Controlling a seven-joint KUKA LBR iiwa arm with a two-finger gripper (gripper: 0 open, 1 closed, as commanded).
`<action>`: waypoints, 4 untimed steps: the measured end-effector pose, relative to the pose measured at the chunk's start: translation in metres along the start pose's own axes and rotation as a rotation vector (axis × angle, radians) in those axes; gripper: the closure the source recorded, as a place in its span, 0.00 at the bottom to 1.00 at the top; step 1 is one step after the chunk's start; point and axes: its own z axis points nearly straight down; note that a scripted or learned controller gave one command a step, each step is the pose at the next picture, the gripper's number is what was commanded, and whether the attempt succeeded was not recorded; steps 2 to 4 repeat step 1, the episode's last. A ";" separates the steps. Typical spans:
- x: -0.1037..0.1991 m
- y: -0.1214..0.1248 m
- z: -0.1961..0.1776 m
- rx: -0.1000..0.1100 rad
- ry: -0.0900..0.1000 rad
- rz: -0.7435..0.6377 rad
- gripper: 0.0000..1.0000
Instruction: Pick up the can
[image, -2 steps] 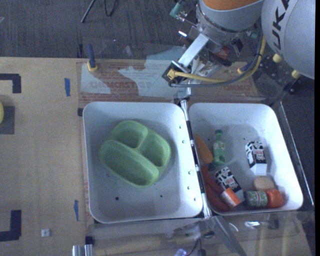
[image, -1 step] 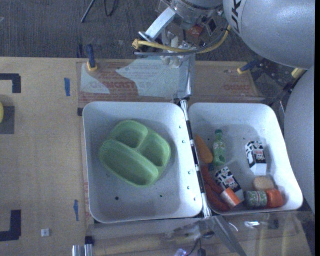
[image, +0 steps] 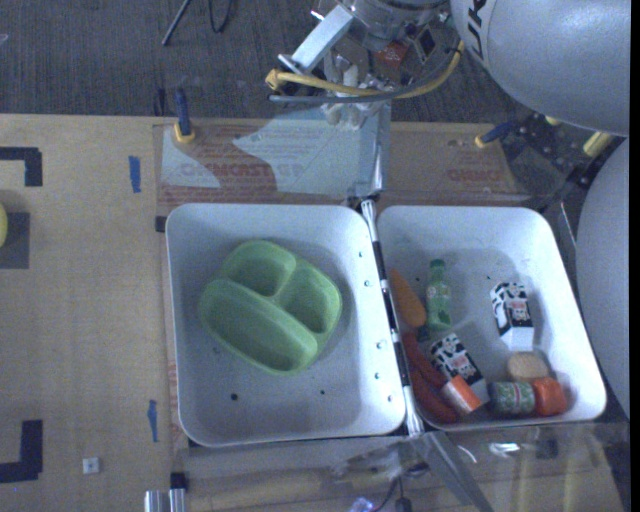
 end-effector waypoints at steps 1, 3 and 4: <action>0.002 -0.001 -0.011 -0.001 0.001 -0.004 1.00; 0.002 -0.001 -0.011 -0.001 0.001 -0.004 1.00; 0.002 -0.001 -0.011 -0.001 0.001 -0.004 1.00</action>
